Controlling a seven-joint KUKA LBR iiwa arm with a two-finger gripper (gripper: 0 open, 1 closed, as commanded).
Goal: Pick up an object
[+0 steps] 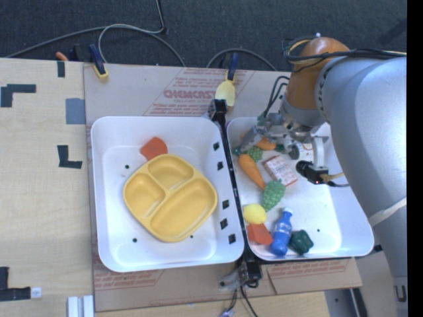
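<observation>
My gripper is down in the far end of the right bin, low over a cluster of toy food. Just under it are a small orange piece and a dark green piece. An orange carrot lies beside it toward the bin's left wall. A white and red packet lies just in front of the gripper. Nearer the front lie a green leafy piece, a yellow lemon, a red-orange block, a blue bottle and a dark green pepper.
The left bin holds a yellow divided plate and an orange piece. The grey arm covers the right bin's right side. Cables and clamps sit behind the bins.
</observation>
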